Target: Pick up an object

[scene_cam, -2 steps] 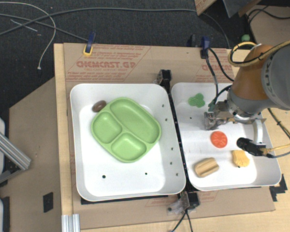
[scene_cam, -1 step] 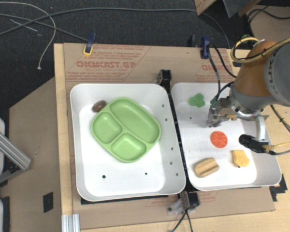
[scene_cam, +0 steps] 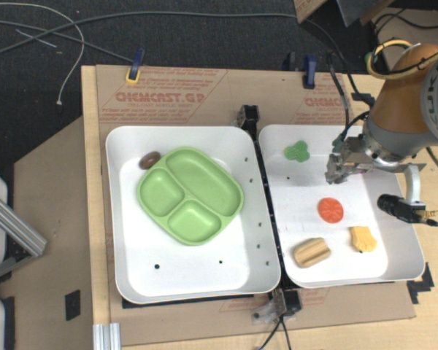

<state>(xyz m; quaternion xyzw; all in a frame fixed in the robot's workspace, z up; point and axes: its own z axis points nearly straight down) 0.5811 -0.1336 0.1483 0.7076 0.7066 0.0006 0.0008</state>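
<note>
The right bin (scene_cam: 394,268) holds a green clover-shaped piece (scene_cam: 298,152) at its far left, a round red-orange piece (scene_cam: 331,210) in the middle, a tan bread-like roll (scene_cam: 311,251) near the front and a yellow piece (scene_cam: 362,238) to the roll's right. My gripper (scene_cam: 337,172) hangs low over this bin, between the green piece and the red one and touching neither. Nothing shows between its fingers.
The left bin (scene_cam: 131,268) carries a green three-part tray (scene_cam: 190,195) and a small brown object (scene_cam: 150,160) by the tray's far left corner. The arm (scene_cam: 405,108) comes in over the right bin's far right corner. Blue clamps (scene_cam: 309,71) hold the cardboard's far edge.
</note>
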